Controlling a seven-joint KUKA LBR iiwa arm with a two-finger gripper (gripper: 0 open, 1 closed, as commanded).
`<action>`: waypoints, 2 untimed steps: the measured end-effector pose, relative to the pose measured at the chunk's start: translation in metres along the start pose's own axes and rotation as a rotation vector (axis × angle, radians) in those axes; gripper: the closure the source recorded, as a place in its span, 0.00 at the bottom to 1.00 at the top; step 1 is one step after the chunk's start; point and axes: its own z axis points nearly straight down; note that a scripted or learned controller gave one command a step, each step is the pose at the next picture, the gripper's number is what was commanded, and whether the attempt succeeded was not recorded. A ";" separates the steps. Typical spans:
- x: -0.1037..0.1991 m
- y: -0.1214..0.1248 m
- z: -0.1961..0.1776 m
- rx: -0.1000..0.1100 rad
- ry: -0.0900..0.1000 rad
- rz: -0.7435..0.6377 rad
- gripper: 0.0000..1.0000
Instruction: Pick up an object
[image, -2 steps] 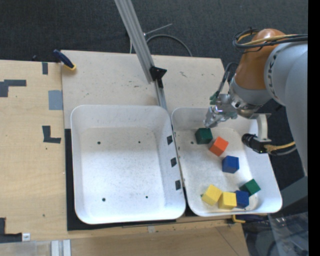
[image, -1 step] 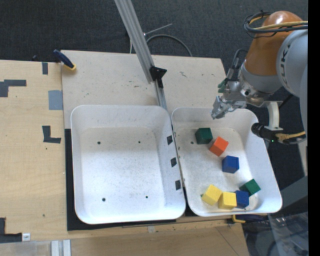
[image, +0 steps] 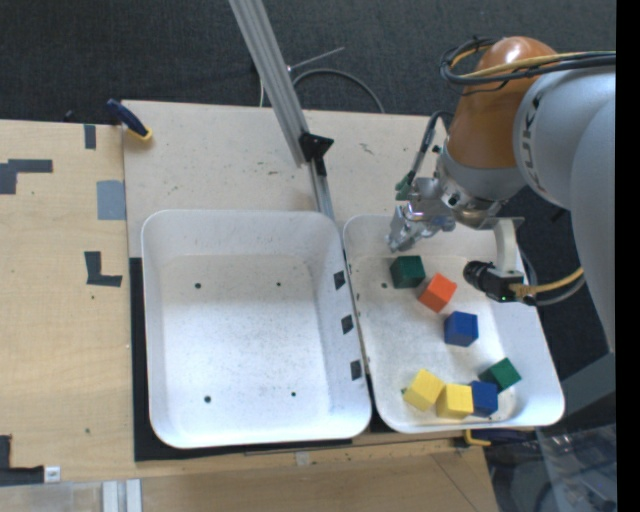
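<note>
Seven small coloured cubes lie in the right shallow white bin (image: 545, 385), and none of them is between the fingers of the claw (image: 405, 235). The claw hangs at the far left corner of that bin, just above and beside a dark green cube (image: 407, 271); whether its fingers stand apart or together I cannot tell, since they are small and blurred against the white wall. Just right of the dark green cube sits an orange cube (image: 437, 293), nearly touching it, and a blue cube (image: 461, 328) lies a little nearer the camera. Along the near rim a yellow cube (image: 424, 389) and a second yellow cube (image: 458, 400) rest side by side, with another blue cube (image: 485, 398) pressed against the second one and a smaller green cube (image: 502, 374) just behind it. The grey arm with its orange band (image: 500, 100) comes in from the right, cables looping around its wrist. The left shallow white bin (image: 240, 330) stands edge to edge with the right one on the pale wooden desk (image: 60, 250). A slanted grey metal rail (image: 275, 75) crosses the desk from the far side down to the seam between the bins, and a small blue-and-yellow clamp (image: 130, 120) lies near the desk's far left corner.
</note>
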 end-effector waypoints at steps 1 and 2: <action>0.053 -0.014 0.010 0.001 0.000 -0.001 1.00; 0.110 -0.026 0.013 0.000 0.000 -0.002 1.00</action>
